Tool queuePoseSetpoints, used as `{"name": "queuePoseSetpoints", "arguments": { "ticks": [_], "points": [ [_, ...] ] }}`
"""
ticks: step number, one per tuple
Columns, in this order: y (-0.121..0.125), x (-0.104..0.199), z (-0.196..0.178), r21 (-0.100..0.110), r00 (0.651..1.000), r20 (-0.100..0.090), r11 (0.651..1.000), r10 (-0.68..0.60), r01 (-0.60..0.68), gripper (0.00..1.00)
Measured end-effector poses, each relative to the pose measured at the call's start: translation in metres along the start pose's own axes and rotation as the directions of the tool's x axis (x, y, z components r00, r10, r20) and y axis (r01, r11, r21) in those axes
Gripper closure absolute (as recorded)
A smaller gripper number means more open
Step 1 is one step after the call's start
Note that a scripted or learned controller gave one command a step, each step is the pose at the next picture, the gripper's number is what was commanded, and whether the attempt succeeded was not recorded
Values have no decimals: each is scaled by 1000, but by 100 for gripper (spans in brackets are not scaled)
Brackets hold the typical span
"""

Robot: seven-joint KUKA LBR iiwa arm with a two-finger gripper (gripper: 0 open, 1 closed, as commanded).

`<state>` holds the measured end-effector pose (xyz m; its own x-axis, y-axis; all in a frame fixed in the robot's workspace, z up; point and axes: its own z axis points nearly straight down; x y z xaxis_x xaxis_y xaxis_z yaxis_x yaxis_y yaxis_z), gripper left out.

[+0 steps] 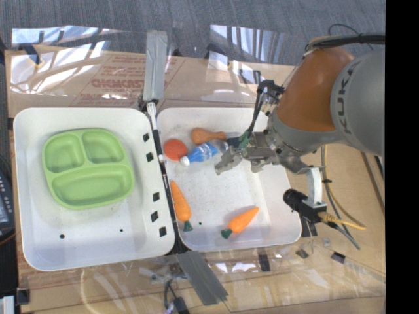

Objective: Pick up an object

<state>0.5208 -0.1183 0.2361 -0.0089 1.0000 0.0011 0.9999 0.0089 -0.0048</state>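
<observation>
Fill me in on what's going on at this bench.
A grey and orange arm reaches in over the right bin, its gripper just beside a small plastic bottle. Nothing is visibly held. Two toy carrots, an orange ball and a drumstick-shaped toy lie there too. The left bin holds a green divided plate.

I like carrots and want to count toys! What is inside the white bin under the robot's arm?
In the right bin: two carrots, a red-orange ball, a small bottle and a brown drumstick-shaped toy. The arm and gripper cover the bin's right side, so anything there is hidden.
</observation>
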Motion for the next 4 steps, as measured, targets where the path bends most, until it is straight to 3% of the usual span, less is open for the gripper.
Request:
{"name": "queuePoseSetpoints", "arguments": {
  "ticks": [1,2,3,4],
  "points": [
    [50,-8,-19,-3,998,1,998,-61,61,0],
    [120,14,112,4,996,1,996,-88,88,0],
    [123,-28,144,0,993,0,993,-118,118,0],
    [104,6,144,-1,986,1,986,-166,166,0]
  ]
}}
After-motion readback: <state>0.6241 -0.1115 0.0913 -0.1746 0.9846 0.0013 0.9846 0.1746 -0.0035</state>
